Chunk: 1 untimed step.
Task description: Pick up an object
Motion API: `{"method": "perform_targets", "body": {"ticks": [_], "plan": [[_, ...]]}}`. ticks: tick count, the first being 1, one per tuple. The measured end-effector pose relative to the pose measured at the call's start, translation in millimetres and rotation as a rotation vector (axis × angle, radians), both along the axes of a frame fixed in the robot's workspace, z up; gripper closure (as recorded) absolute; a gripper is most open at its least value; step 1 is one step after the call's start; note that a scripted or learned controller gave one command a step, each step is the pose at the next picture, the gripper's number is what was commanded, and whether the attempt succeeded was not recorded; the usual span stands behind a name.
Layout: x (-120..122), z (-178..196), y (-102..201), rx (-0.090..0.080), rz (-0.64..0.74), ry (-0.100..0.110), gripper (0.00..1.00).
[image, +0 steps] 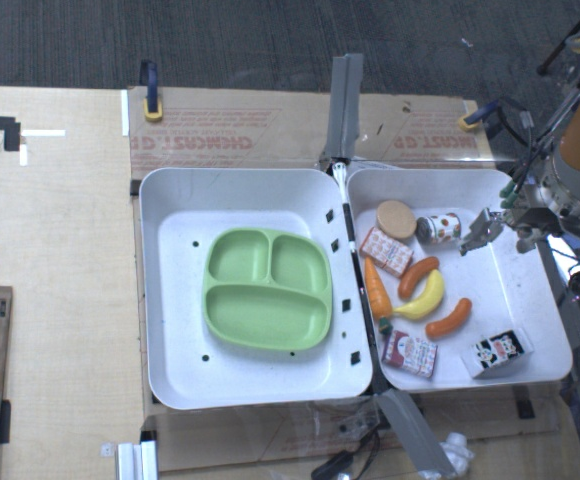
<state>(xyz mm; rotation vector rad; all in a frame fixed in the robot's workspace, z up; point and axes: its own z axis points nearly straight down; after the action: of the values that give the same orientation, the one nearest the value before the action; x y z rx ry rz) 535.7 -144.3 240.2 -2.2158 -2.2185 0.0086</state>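
Observation:
The right bin [545, 298] holds several play foods. There is a round tan cookie [396, 219], a small can [440, 228], a red-and-white packet [387, 251], a carrot [375, 286], two sausages [418, 276] [448, 318], a banana [423, 298], a red box [410, 353] and a black-and-white carton [497, 351]. My gripper [492, 236] hangs over the bin's upper right part, just right of the can. It is open and holds nothing.
The left bin [160, 298] holds a green divided plate [268, 288]. A grey upright post [345, 108] stands behind the divider between the bins. Clamps [151, 103] [475, 118] sit on the cardboard at the back, and cables run along the right edge.

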Motion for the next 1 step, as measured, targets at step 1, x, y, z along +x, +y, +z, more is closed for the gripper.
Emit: {"method": "perform_targets", "body": {"ticks": [1], "plan": [[-31.5,-36.2,-10.4,0.002,0.100,0.000,0.00]]}}
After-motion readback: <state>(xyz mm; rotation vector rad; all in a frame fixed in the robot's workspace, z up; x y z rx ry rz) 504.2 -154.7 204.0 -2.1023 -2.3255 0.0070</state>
